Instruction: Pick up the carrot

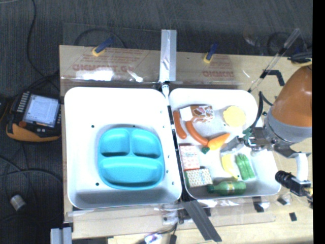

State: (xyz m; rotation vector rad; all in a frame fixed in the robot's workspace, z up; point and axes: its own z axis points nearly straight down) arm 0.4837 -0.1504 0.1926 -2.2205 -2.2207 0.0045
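Two white bins sit side by side on the bench, and I see the gripper low over the right bin, reaching in from the right under the grey arm with its orange band. I cannot tell from this slanted view how the gripper stands, nor whether anything is caught in it. The carrot lies just to the left of the gripper, tilted, its orange body very near the tip and its green end pointing away toward the bin's middle. Crowding is the trouble: two red-orange sausages lie just beyond the carrot on its far left side, one close against it. A printed packet sits farther left and up from the gripper, and a round yellow piece lies just above the gripper. Below the gripper I see a yellow item and a green vegetable side by side, and lower still a green bottle lying flat along the bin's near wall. Two small printed boxes lie below-left of the carrot. Well away to the left, the left bin holds a blue divided tray.
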